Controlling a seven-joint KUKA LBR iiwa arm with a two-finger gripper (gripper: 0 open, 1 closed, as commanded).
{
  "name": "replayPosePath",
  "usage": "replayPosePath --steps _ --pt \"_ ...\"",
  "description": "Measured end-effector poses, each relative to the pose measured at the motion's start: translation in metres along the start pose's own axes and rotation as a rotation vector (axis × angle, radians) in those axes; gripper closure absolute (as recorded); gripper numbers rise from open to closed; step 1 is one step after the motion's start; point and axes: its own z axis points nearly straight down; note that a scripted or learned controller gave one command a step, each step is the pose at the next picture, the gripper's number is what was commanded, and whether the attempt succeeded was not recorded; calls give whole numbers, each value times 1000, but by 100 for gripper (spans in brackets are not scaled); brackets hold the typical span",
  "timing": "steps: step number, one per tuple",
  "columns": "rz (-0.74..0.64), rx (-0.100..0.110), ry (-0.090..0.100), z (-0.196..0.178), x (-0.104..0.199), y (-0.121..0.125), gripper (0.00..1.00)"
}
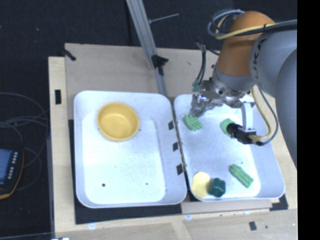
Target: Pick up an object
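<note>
just above green brush (193, 122), gripper (200, 105), right bin (267, 159)

Arm (270, 49) is cut off by the right and top edges; base out of frame. Gripper (199, 108) fingertips too small and blurred to resolve. Green object (227, 125) just right of the gripper is partly hidden behind a black fitting (240, 132); shape unclear. Dark device (9, 170) far left is cropped by the frame edge.

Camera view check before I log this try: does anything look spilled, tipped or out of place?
Nothing stands out. The yellow bowl sits upright in the left bin; the small green pieces and the yellow and teal items lie inside the right bin.
</note>
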Motion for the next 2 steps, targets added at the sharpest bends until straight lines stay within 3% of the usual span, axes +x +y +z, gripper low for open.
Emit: replayPosePath --steps 2 --pt "-1 0 0 -21 107 19 100"
